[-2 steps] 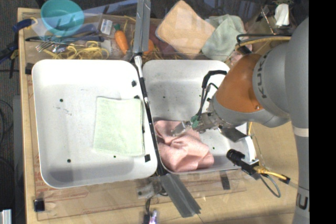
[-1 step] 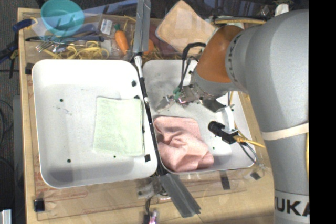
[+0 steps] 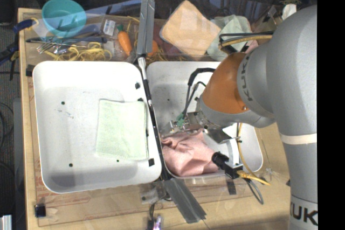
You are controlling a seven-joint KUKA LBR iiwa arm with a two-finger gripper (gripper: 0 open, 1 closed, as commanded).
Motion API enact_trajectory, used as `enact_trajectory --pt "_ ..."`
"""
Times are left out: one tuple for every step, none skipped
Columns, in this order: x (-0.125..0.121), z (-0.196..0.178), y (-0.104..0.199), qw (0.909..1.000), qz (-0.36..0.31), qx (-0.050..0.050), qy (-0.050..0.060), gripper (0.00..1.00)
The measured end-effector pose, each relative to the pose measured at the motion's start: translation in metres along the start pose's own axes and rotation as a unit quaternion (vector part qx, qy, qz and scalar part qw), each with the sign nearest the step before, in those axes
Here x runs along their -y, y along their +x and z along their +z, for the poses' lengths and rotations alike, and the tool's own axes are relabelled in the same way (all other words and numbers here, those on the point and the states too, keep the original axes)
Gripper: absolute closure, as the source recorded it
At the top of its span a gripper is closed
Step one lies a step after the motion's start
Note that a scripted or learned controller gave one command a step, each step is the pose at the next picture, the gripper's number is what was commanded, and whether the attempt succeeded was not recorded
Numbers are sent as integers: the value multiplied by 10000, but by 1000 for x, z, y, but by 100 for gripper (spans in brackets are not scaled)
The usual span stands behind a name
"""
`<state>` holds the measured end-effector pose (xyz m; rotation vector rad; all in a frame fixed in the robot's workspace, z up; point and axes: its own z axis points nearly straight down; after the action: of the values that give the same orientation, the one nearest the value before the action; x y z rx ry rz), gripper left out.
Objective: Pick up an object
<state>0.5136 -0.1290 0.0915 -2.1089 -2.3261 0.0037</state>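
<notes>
A crumpled pink cloth [image 3: 186,154] lies in the front part of the right bin [image 3: 167,81]. My gripper [image 3: 180,125] hangs low just above the cloth's back edge, under the orange wrist band. A pale green folded towel [image 3: 122,129] lies flat in the left bin [image 3: 64,94], against its right wall. The arm covers much of the right bin's right side.
Behind the bins lie a teal bowl [image 3: 63,15], a carrot [image 3: 124,42], yellow bands and forks [image 3: 81,52], a tan sponge-like pad [image 3: 186,28] and a pale green cloth [image 3: 232,29]. A metal divider [image 3: 145,24] runs between the bins.
</notes>
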Motion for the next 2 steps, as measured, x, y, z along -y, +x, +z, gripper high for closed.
enact_trajectory --pt "35 0 -11 9996 -279 -8 -13 0" --pt "34 -10 -10 9995 -313 -9 -14 100"
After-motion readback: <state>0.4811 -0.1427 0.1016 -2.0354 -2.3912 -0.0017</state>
